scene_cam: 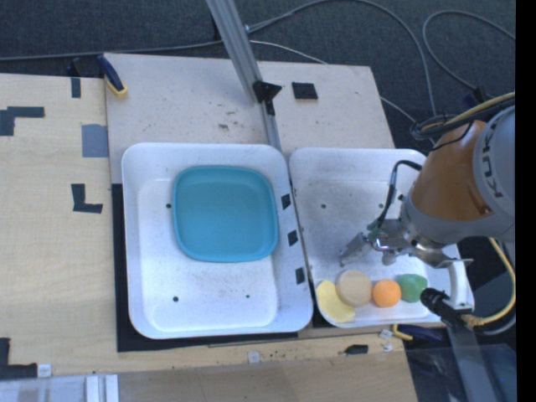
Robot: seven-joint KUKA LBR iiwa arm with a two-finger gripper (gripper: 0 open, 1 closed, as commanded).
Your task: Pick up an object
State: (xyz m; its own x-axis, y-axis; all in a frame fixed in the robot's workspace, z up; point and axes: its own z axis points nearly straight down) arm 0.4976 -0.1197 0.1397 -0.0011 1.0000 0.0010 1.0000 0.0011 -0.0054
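Bench (193, 99): pale board under both bins, speckled with dark marks, with a slanted metal rail crossing it toward the gap between the bins
Left bin (146, 249): shallow, white, directly left of the right bin, their rims touching along the middle
Right bin (335, 182): the landmark here; shallow, white, scuffed floor, with the small objects bunched along its near edge
Arm (456, 182): grey with an orange band, reaching in over the right bin's right side and covering that rim
Blue plate (224, 213): square with rounded corners, lying flat in the left bin, well apart from the right bin's contents
Gripper (358, 247): low over the right bin's floor, just above the row of objects; its fingers stand apart, with nothing between them
Yellow piece (331, 304): at the right bin's near-left corner, partly under the beige one
Beige round object (354, 288): near edge of the right bin, the closest thing to the gripper
Orange ball (386, 293): just right of the beige one, touching or nearly so
Green object (411, 286): right end of the row, near the arm
Progress: nothing lifted yet; every object rests in the right bin, so lowering, closing and lifting all appear left to do
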